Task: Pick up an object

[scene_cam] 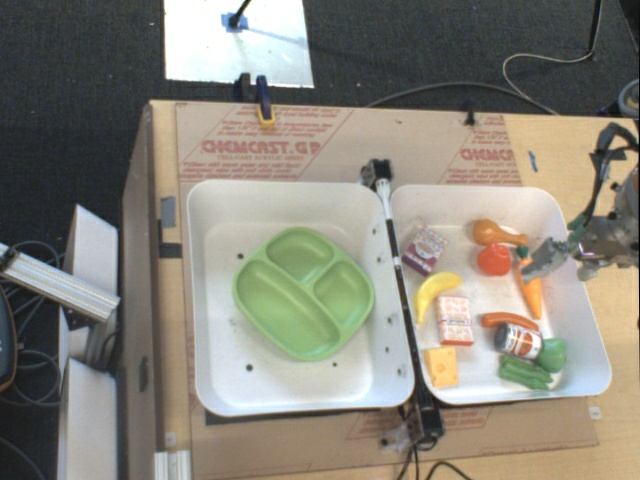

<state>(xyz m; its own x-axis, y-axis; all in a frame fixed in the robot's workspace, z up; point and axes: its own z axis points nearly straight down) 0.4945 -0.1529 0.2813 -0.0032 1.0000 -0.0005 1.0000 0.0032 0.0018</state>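
The right bin [580, 298] holds several toy foods: an orange drumstick [495, 233], a red tomato [493, 259], a carrot [533, 295], a yellow banana [437, 293], a purple-and-white packet [425, 248], a red-and-white carton [454, 320], a cheese wedge [443, 366], a red sausage [508, 320], a small can [518, 342] and green vegetables [535, 366]. My gripper [544, 258] reaches in from the right and hangs over the right part of this bin, just right of the tomato and above the carrot's top end. Nothing is seen held in it.
The left bin [215, 368] holds a green divided plate [303, 291]. A black bar [395, 258] runs between the two bins. The bins rest on a cardboard-covered bench [260, 148]. Cables [540, 68] lie on the dark floor behind.
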